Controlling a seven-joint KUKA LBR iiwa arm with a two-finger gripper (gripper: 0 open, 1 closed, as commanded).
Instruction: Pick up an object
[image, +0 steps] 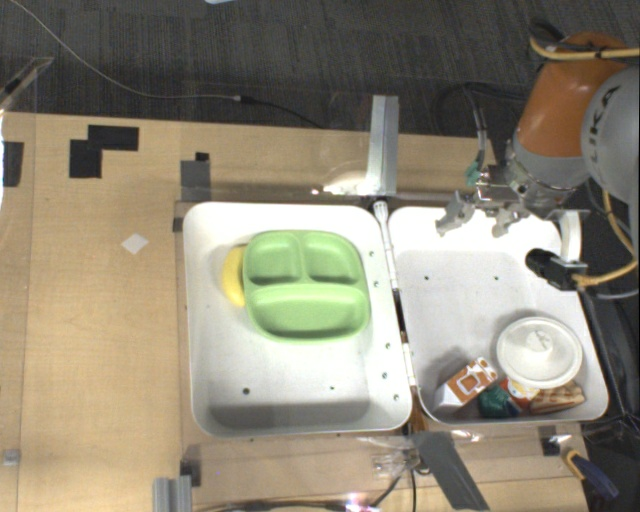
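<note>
Nothing is yet grasped: the end effector (478, 213) is seen spread apart and bare above the right bin (470, 290), whose white bowl (540, 349) and small packets (474, 382) are left untouched.

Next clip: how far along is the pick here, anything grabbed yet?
Nothing looks done yet. The gripper hangs open over the far edge of the right bin, with nothing between its fingers. The white lidded cup, the small packets beside it and the green divided plate in the left bin all lie unlifted. Choosing, descending, closing and lifting remain.
</note>
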